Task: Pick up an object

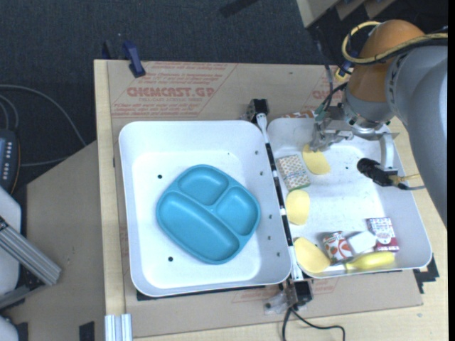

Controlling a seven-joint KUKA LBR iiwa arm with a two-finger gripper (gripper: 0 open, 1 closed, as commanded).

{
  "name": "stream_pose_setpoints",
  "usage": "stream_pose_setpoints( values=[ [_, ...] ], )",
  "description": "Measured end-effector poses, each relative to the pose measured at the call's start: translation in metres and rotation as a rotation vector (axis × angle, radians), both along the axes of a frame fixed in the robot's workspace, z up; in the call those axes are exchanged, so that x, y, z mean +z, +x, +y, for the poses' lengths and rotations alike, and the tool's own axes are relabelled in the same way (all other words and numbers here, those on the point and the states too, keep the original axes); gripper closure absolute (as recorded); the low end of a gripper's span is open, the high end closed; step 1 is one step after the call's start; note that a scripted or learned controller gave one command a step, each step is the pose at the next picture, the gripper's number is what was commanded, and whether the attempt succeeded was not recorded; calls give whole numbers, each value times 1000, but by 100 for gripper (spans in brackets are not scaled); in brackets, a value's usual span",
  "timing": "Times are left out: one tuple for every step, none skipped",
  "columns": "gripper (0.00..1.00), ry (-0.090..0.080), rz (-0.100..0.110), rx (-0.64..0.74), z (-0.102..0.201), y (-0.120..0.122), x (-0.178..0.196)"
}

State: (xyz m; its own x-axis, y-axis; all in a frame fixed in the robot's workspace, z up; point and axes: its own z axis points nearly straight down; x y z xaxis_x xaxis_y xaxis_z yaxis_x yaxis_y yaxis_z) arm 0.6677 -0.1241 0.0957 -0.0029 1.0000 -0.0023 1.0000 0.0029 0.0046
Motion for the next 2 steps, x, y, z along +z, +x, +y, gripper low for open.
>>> stream_pose_setpoints(
  values=[
    [0, 0, 1, 0, 0, 0, 0],
    [0, 2, 6, -2, 4, -1, -11]
  ],
)
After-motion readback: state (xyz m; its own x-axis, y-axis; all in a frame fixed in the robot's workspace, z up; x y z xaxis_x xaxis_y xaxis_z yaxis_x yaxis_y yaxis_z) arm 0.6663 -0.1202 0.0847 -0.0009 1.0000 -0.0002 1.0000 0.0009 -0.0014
